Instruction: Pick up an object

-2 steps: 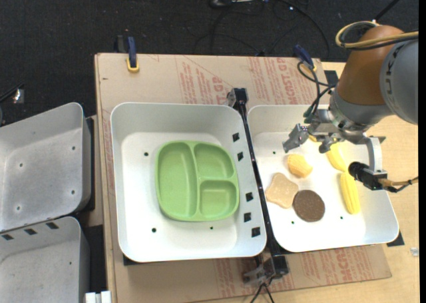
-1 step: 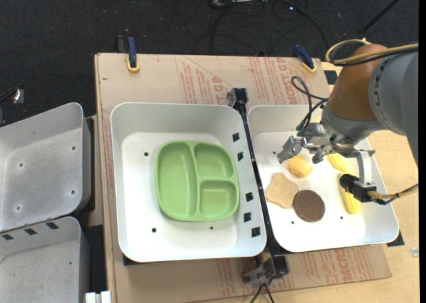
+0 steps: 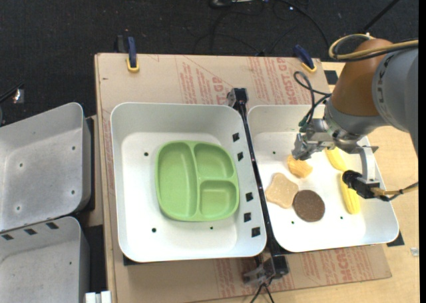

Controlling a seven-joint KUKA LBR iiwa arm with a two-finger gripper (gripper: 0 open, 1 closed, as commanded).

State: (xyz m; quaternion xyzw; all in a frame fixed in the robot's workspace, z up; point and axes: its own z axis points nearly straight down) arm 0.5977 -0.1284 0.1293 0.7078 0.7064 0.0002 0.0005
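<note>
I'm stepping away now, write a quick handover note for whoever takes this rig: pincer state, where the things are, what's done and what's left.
Pincer: low in the right bin, just above the orange cheese wedge; open or shut cannot be told, and nothing is seen held.
Right bin also holds a toast slice, a brown round patty, a corn cob and a yellow piece beside the arm.
Left bin holds the green divided plate.
Done: arm is over the food items.
Left: grasp one object and lift it.
</note>
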